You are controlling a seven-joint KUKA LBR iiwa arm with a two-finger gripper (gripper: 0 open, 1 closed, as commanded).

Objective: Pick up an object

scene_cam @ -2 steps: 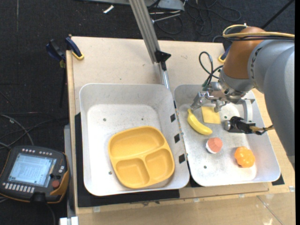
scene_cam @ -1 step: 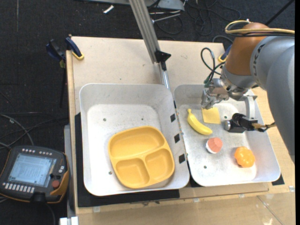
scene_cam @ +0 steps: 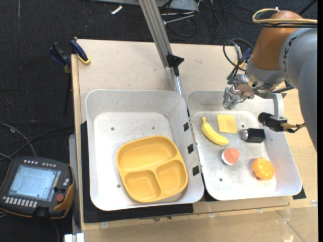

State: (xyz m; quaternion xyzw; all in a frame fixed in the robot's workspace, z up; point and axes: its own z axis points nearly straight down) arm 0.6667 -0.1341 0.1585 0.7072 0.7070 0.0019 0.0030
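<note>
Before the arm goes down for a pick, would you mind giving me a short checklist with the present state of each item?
1. Gripper positioned over the right bin: ok, it is at the bin's far edge.
2. Gripper free of any object: ok, nothing shows between its fingers.
3. Finger opening: cannot tell at this size.
4. Targets in reach: ok, yellow square, banana, black block, pink piece and orange fruit all lie in the right bin.
5. Targets separated: not ok, the banana lies right beside the yellow square.
6. Yellow tray out of the way: ok, it sits in the left bin.
</note>
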